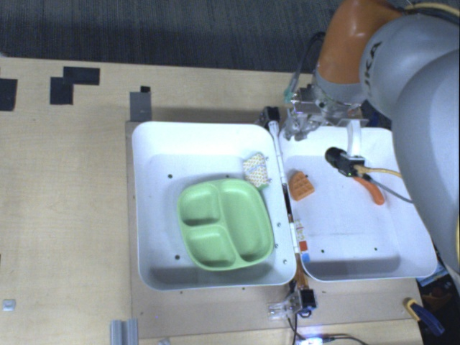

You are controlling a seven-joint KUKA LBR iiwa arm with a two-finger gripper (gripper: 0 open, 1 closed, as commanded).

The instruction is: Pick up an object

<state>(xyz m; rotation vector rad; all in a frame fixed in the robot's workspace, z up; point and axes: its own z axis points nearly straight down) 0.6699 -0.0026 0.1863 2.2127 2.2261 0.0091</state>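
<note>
My gripper (pixel 297 126) hangs over the far left corner of the right bin (pixel 359 254), near the wall between the two bins. An orange waffle-patterned piece (pixel 302 186) lies in the right bin, a short way in front of the gripper and apart from it. A slim orange object (pixel 374 192) lies further right in the same bin. In the left bin (pixel 154 192) sits a green divided plate (pixel 225 223). A small pale patterned pouch (pixel 256 168) rests by that bin's right wall, just behind the plate.
The grey arm with its orange band (pixel 352 27) fills the upper right and overhangs the right bin's back. Black blocks (pixel 72 83) lie on the wooden bench at the far left. A clamp and cables (pixel 298 304) sit at the bins' front edge.
</note>
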